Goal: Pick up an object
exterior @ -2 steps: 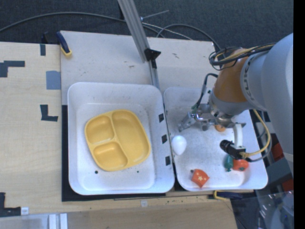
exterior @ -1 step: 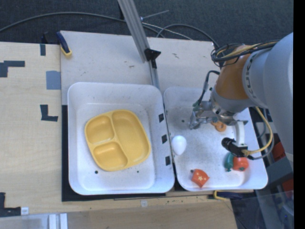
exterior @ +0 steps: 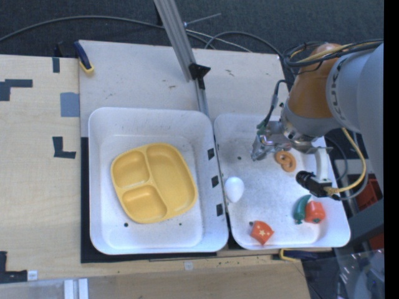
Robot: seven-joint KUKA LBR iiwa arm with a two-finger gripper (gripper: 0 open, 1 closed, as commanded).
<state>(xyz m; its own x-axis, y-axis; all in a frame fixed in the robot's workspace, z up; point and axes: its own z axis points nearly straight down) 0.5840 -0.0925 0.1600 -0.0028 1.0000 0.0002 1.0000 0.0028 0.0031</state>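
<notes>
Objects lie loose in right bin (exterior: 232, 129): white egg (exterior: 234, 189) by left wall, pretzel-like ring (exterior: 286, 161) just beside gripper (exterior: 260, 148), orange block (exterior: 261, 232), red-green piece (exterior: 309, 210). Gripper low over bin floor, seemingly holding nothing; open or closed cannot be told. Arm's wrist hides bin's upper right part. Yellow divided tray (exterior: 153, 182) in left bin (exterior: 100, 167)
</notes>
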